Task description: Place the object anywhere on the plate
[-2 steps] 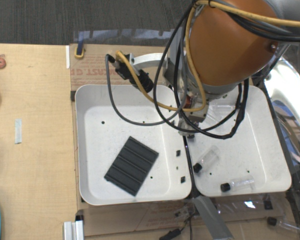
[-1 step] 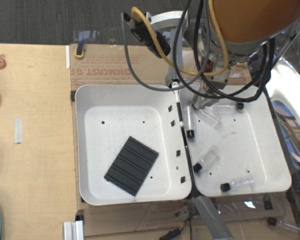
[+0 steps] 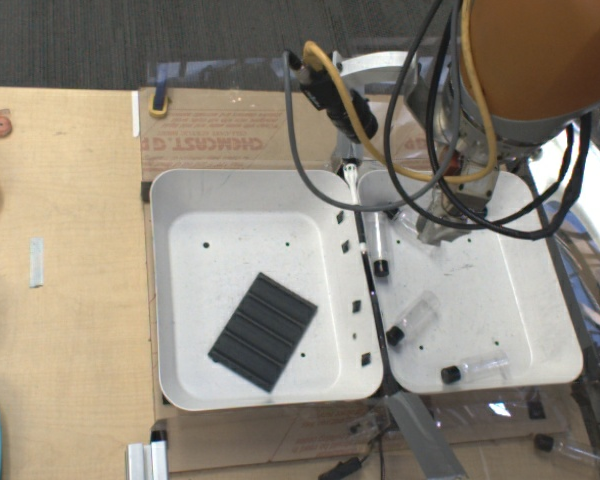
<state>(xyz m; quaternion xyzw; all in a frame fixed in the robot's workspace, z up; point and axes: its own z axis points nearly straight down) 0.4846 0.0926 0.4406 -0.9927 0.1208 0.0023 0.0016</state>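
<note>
Black ribbed plate (image 3: 263,330) lies flat in left bin (image 3: 180,268). Clear vials with black caps (image 3: 376,243) (image 3: 412,321) (image 3: 475,369) lie in right bin (image 3: 540,308), none on the plate. Gripper (image 3: 442,223) hovers over right bin's back; can't tell the jaws' state.

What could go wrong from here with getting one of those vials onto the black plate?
The three clear vials are small, round and see-through, so a grab could slip or miss. One vial lies against the wall between the bins, leaving little finger room. The gripper hangs over the right bin; the black plate sits in the left bin, so the carry must clear that wall.
</note>
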